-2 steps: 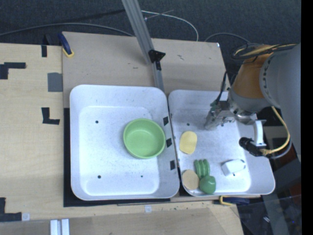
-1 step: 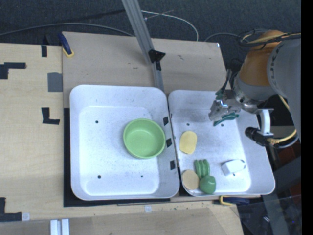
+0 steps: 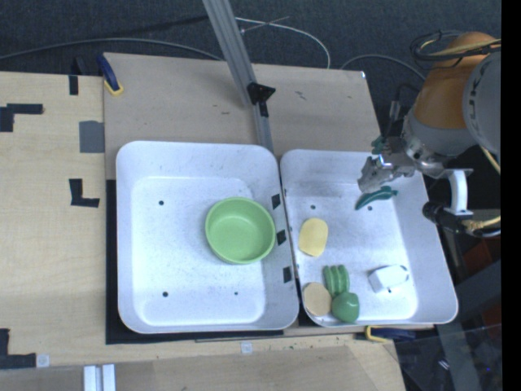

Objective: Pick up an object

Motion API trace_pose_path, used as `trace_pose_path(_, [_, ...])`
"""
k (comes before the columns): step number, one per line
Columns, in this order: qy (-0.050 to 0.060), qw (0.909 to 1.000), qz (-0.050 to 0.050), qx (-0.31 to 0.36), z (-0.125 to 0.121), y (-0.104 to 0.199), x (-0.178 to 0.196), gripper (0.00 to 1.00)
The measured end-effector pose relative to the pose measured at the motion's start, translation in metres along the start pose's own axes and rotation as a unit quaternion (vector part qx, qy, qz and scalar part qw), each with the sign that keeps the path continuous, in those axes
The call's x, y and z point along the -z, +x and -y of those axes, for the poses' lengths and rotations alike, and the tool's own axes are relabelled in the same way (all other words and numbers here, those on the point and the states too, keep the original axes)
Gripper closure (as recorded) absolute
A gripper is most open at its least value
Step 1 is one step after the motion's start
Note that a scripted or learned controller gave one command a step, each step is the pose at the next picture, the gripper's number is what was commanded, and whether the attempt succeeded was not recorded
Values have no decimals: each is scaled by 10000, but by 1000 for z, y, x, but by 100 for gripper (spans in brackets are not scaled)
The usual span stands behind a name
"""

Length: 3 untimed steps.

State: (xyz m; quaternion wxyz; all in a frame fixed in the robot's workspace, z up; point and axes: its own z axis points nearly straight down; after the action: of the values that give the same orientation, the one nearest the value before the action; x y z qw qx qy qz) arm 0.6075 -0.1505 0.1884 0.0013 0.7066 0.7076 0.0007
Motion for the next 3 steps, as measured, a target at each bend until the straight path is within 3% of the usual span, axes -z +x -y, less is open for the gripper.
trace_pose_path(1, [-2, 10000, -1, 2, 4, 4, 44, 100])
trace_pose_path(3, [18, 10000, -13, 27, -13, 107, 56, 100])
